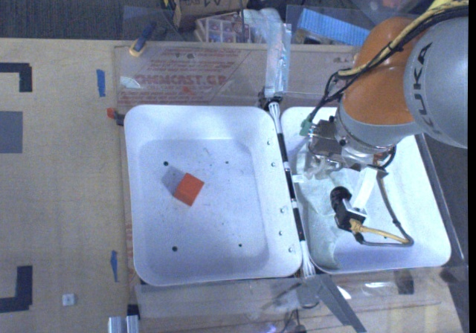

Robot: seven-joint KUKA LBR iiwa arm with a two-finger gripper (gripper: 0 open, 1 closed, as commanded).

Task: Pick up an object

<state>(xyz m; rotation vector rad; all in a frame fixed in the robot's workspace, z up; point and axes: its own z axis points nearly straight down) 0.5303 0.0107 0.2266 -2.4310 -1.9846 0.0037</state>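
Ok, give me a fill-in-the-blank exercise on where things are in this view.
1. The orange block lies in the ____ bin of the two as the camera sees them.
2. The arm hangs over the ____ bin.
3. The band above the arm's wrist is ____ in colour.
4. The number of blocks lying in the left bin is ____.

Missing words: left; right; orange; one
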